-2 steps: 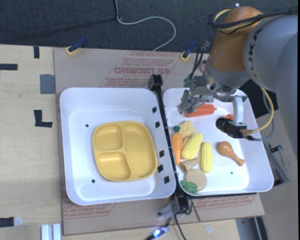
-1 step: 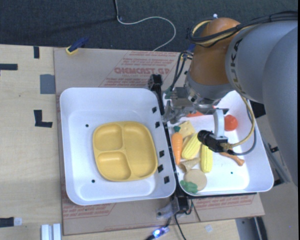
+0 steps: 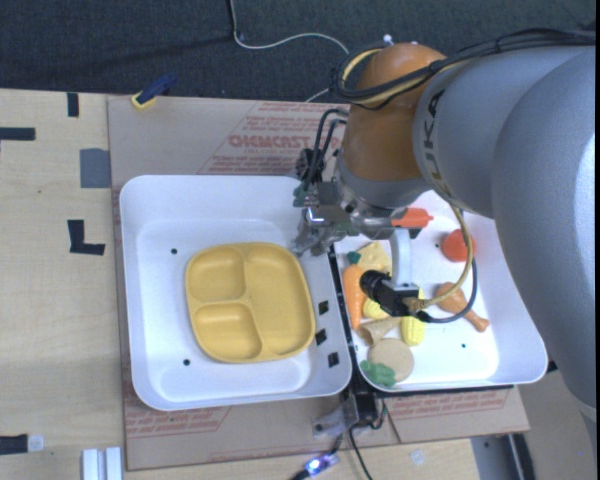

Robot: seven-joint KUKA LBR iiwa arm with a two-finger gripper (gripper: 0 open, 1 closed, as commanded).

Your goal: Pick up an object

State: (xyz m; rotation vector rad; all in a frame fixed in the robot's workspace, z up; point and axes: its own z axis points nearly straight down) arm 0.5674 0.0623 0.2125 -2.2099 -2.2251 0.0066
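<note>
My gripper hangs low over the divide between the two bins, at the far edge of the yellow plate; the big grey and orange wrist covers most of it. The right bin holds several toy foods. An orange carrot lies along its left wall, just right of the gripper. A red tomato sits at the far right. A tan round piece and a green piece lie at the near left. A yellow corn piece and a brown wooden piece rest mid-bin.
The left bin holds the yellow divided plate at its centre. The arm covers the far part of the right bin. A small red-orange piece peeks out beneath the wrist. Cardboard lies under both bins.
</note>
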